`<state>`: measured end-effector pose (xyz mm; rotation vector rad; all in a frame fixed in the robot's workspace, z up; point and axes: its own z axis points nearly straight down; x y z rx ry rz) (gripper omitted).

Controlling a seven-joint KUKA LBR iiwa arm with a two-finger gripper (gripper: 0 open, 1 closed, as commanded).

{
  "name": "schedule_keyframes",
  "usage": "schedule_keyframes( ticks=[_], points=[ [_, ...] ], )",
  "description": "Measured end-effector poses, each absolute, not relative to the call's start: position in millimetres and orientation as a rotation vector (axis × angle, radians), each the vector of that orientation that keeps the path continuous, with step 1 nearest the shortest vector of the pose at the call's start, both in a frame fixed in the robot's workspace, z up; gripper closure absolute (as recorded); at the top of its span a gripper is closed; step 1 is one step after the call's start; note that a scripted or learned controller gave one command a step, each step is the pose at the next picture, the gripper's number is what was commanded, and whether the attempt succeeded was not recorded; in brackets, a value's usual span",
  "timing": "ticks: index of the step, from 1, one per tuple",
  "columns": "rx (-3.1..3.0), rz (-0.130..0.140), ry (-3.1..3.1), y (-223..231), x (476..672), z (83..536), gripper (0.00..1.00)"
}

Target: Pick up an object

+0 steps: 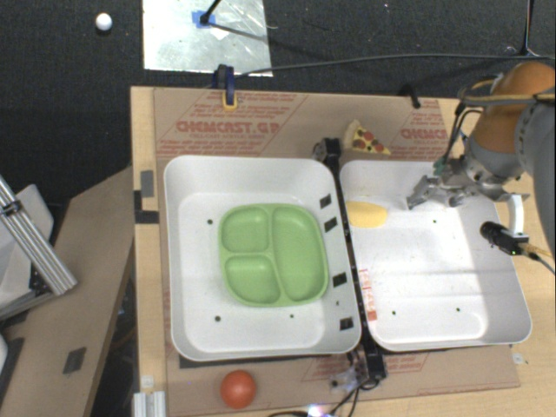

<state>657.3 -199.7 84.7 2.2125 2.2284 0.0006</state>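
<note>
The two bins, the left bin (187, 233) and the right bin (452, 320), look like smooth white plastic with a soft sheen. Inside the left bin lies a divided green tray (273, 254), matt plastic by its look. Under the bins lies a brown paper-faced sheet (261, 120), dull and printed in red. Beyond that sheet's far edge a crinkled foil-like sheet (204, 24) shines silver on rough black cloth (69, 76). The arm (512, 115) beside the right bin has a glossy orange band and smooth grey shell.
</note>
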Motion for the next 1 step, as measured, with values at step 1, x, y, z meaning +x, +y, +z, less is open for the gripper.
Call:
schedule_keyframes(
  ticks=[1],
  points=[
    [2.206, 0.004, 2.227, -200.1, 659.1, 97.9, 1.00]
  ],
)
